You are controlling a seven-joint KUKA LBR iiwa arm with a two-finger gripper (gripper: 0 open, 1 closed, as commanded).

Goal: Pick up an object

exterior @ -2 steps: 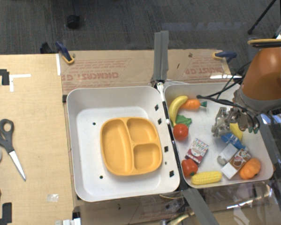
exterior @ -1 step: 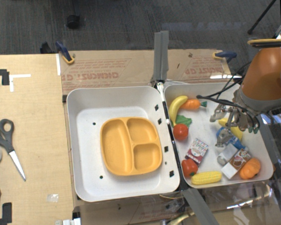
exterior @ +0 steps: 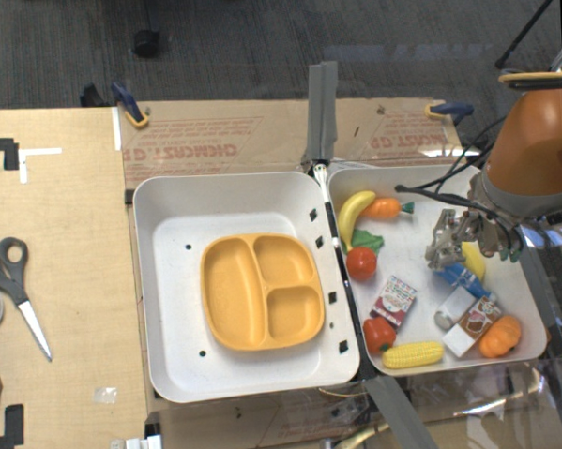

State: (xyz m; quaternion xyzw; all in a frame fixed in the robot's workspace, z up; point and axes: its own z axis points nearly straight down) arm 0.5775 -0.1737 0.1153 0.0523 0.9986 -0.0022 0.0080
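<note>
- The gripper (exterior: 448,243) hangs over the right bin (exterior: 420,181), toward its right side; its metal parts blur together from this angle, and I cannot tell whether it is released, clenched or grasping anything.
- Just below and to the right of the gripper lie a blue object (exterior: 458,276) and a small yellow piece (exterior: 474,258), close enough that contact cannot be judged.
- The arm (exterior: 531,149) enters from the right, its orange band above the grey wrist, with black cables trailing across the bin's upper right corner.
- Further down the right bin sit a white and brown carton (exterior: 471,320) and, touching it at the lower right corner, an orange fruit (exterior: 500,337).
- Along the bin's lower wall lies a yellow corn cob (exterior: 412,356), with a red pepper (exterior: 379,334) just beside its left end.
- Near the bin's middle a small red and white packet (exterior: 394,301) lies tilted.
- Toward the left wall are a red tomato (exterior: 361,262), a green leafy piece (exterior: 367,240) and a banana (exterior: 353,213); a carrot (exterior: 386,208) lies beside the banana's upper end.
- The left bin (exterior: 168,300) holds a yellow divided plate (exterior: 261,290) with three compartments, set near its middle.
- On the wooden bench (exterior: 58,277) well to the left lie scissors (exterior: 19,289) with grey handles.
- Brown cardboard (exterior: 211,143) lies behind both bins, and a blue clamp (exterior: 129,103) grips its upper left edge.
</note>
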